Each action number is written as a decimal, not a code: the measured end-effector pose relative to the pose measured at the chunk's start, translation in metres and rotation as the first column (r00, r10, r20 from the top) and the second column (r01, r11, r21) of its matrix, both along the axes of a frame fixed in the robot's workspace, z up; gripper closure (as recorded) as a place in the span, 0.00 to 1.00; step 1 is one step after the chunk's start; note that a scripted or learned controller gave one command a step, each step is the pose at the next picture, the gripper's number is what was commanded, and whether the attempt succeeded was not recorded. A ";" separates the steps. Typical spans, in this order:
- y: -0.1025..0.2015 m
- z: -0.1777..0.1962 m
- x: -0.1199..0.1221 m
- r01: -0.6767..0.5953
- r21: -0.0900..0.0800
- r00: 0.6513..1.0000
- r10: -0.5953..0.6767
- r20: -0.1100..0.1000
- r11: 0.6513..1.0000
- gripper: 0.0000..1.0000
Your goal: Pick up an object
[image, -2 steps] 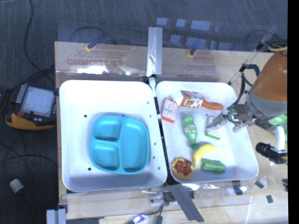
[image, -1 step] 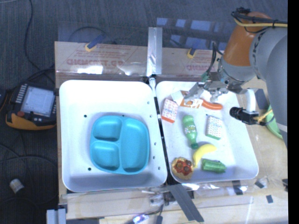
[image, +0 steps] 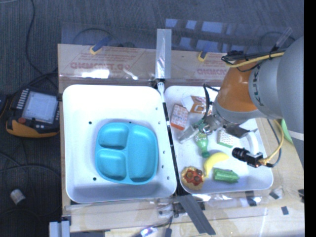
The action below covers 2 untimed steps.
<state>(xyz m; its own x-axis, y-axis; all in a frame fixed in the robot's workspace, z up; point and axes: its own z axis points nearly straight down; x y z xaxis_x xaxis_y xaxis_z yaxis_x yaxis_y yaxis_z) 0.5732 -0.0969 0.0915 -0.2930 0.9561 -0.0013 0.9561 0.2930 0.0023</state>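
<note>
Camera view: candidate objects lie in the right bin [image: 266, 181]. Taking the banana [image: 215, 161] as reference: a small green bottle [image: 201, 143] sits just above it, a green block [image: 225, 176] just below right, a round red-and-yellow item [image: 192, 177] below left, an orange packet [image: 178, 116] well above left. The hand [image: 207, 125] hangs just above the bottle; grip state cannot be determined. A blue divided tray [image: 127, 152] occupies the left bin [image: 79, 102].

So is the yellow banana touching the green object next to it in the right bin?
Apart. The camera view shows a strip of white bin floor between the banana and the green object lying just beyond it in the right bin.
</note>
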 end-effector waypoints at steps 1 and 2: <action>0.002 0.010 0.001 -0.001 0.005 1.000 0.001 0.003 1.000 1.00; 0.029 0.104 -0.010 -0.004 0.001 1.000 0.004 -0.004 1.000 1.00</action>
